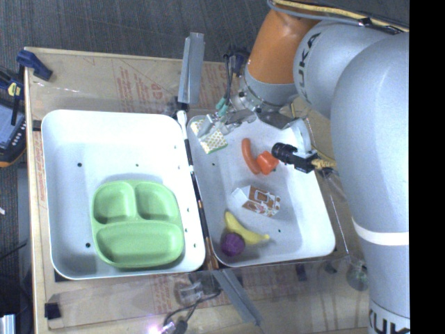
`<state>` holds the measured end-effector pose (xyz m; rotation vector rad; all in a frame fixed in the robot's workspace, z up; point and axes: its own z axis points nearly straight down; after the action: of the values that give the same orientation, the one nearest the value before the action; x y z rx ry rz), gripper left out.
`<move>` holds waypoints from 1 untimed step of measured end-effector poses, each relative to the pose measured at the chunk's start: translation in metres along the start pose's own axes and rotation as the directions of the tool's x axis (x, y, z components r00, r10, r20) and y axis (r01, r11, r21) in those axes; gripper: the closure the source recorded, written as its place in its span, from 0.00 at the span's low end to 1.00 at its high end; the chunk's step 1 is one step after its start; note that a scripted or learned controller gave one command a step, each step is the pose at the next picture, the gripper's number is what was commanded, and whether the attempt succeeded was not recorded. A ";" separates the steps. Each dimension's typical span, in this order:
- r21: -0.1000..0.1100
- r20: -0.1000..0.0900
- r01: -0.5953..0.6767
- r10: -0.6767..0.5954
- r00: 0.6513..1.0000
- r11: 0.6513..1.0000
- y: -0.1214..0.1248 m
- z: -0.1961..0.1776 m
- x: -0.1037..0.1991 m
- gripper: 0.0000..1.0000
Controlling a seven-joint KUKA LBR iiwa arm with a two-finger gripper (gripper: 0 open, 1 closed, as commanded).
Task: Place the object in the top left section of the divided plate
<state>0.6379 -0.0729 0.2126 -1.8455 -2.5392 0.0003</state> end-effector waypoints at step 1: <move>0.002 0.001 0.108 -0.108 0.994 0.994 -0.026 -0.043 0.075 1.00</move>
<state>0.5903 -0.0092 0.2555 -1.7055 -2.6349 0.0029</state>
